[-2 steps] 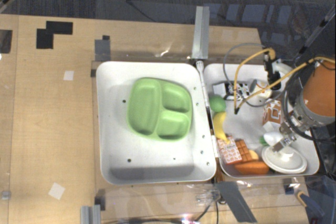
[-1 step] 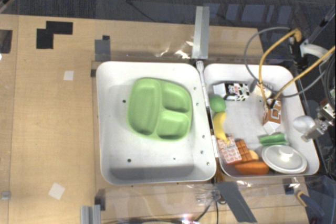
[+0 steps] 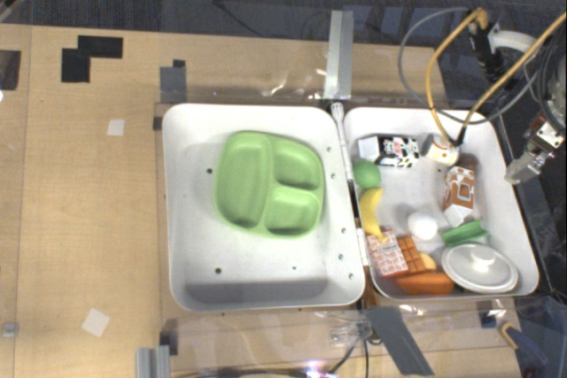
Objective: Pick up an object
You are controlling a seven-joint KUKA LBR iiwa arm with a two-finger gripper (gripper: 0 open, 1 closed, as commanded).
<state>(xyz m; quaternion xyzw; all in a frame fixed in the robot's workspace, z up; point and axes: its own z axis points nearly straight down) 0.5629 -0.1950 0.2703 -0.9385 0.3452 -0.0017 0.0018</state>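
White ball [image 3: 423, 227] in right bin [image 3: 523, 230], well left of claw [image 3: 524, 164]

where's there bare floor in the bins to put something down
Left bin: bare floor all around the green divided plate, widest along the near wall and left side. Right bin: crowded; only a small bare patch mid-bin between the black-and-white box and the white ball.

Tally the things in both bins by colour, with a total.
Green: 3, namely divided plastic plate, round piece, cylinder
White: 2, namely round bowl, ball
Yellow: 1, banana
Orange: 1, oblong piece
Printed packets: 3
Total: 10
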